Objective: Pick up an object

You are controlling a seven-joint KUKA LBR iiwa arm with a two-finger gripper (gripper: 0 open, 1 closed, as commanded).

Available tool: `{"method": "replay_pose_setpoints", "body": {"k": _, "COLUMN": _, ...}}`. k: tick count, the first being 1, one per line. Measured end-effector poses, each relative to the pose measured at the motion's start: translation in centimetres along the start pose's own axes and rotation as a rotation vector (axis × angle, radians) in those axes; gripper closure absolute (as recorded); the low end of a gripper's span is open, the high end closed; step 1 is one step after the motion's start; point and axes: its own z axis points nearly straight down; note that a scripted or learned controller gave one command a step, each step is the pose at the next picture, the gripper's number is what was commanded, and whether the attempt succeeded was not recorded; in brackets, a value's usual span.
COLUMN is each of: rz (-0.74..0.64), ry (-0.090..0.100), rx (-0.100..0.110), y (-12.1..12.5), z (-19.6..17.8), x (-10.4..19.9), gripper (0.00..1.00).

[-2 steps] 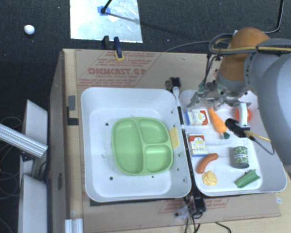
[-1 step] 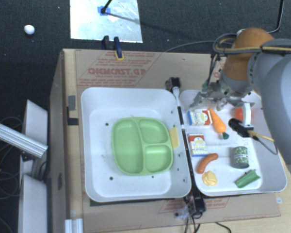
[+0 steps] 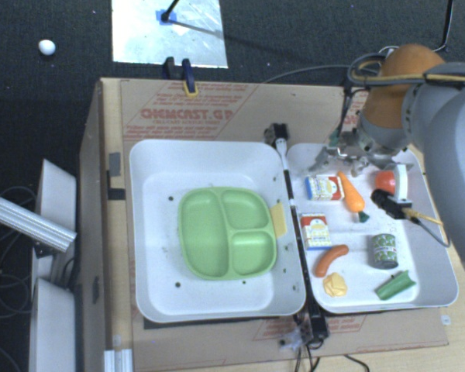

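My gripper (image 3: 342, 161) hangs over the far end of the right bin (image 3: 442, 273), its fingers spread and nothing between them. Just in front of it lie a small white and red box (image 3: 323, 187), an orange carrot (image 3: 352, 194) and a red tomato (image 3: 384, 181). Nearer the front of that bin are a second small box (image 3: 315, 231), a sausage (image 3: 331, 260), a yellow piece (image 3: 335, 285), a dark can (image 3: 384, 250) and a green piece (image 3: 394, 285).
The left bin (image 3: 159, 231) holds a green divided plate (image 3: 226, 232) and a small yellow item (image 3: 279, 219) against the wall between the bins. The arm's grey body and orange band fill the upper right, over the right bin's far corner.
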Motion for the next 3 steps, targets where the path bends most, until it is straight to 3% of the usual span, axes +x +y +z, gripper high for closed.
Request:
{"method": "replay_pose_setpoints", "body": {"k": 1, "rz": 0.001, "ry": -0.002, "rx": -0.003, "y": -3.6, "z": -0.1, "x": -1.2, "gripper": 0.00}}
{"method": "replay_pose_setpoints", "body": {"k": 2, "rz": -0.001, "ry": -0.003, "rx": -0.005, "y": -3.5, "z": -1.1, "x": -1.3, "gripper": 1.00}}
{"method": "replay_pose_setpoints", "body": {"k": 3, "rz": -0.001, "ry": -0.003, "rx": -0.005, "y": -3.5, "z": -1.1, "x": -1.3, "gripper": 0.00}}
